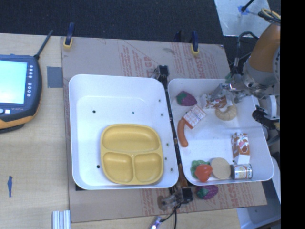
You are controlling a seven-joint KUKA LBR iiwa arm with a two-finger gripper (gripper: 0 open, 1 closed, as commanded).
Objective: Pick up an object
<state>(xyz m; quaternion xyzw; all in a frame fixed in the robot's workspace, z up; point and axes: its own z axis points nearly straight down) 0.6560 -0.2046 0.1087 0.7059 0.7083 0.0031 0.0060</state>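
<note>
The right bin holds several food items. Purple grapes lie at its far left, with a white and red packet and a red sausage below them. A tan bagel and a crumpled red and white wrapper sit near the far wall. My gripper hangs low over that wrapper and bagel, reaching in from the right. A small carton, a can, a round bun and a tomato on a green leaf lie along the near side.
The left bin holds a yellow divided plate. A second bunch of purple grapes lies outside the right bin on the cardboard. A teach pendant rests at the far left of the bench.
</note>
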